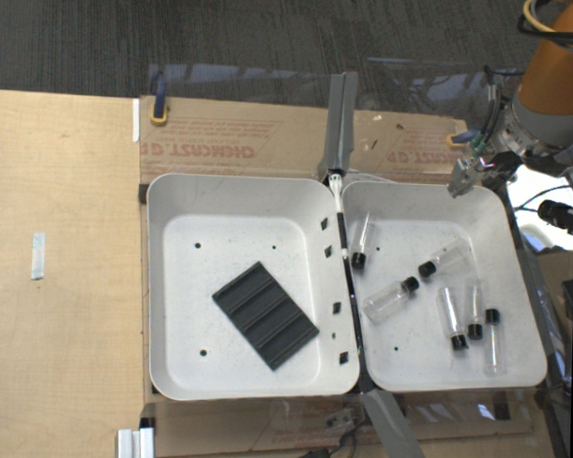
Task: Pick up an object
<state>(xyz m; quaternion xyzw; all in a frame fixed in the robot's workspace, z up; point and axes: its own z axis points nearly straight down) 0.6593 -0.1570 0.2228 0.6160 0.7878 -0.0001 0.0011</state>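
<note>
A black ribbed rectangular block [265, 315] lies at a slant in the middle of the left bin [173, 266]. Several clear vials with black caps lie scattered in the right bin [510, 278]: one near its left wall [362, 237], one near the middle [442, 259], one lower down [387, 298], and a cluster at the lower right [450, 314]. My gripper [460, 178] hangs over the back right rim of the right bin, above and away from the vials, with nothing seen in it.
The grey arm with its orange band [547, 68] comes in at the upper right. A grey divider bar [340, 122] stands between the bins at the back. Brown cardboard [233, 142] lies behind the bins, and a wooden tabletop [60, 262] extends to the left.
</note>
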